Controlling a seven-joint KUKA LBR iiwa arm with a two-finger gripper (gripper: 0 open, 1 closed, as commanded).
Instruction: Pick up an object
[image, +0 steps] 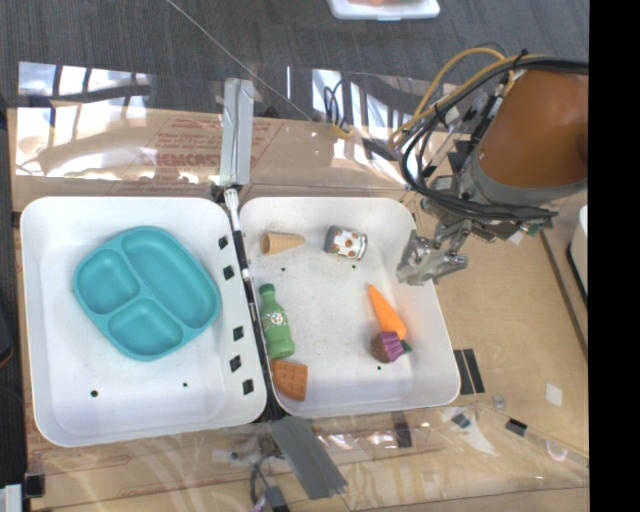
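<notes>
The right bin (300, 215) holds several toy foods: an orange carrot (386, 310), a purple-and-green piece (388, 347) just below it, a green bottle (275, 322), a waffle piece (290, 379), an ice-cream cone (282, 242) and a small spotted cup (346, 241) lying on its side. My gripper (428, 262) hangs over the right bin's right rim, up and to the right of the carrot. Nothing shows between its fingers.
The left bin (60, 400) holds a teal divided plate (147, 290). A metal divider bar (236, 130) stands between the bins at the back. Cables (440, 110) loop off the arm's wrist above the right bin's back corner. Bare bench (520, 340) lies to the right.
</notes>
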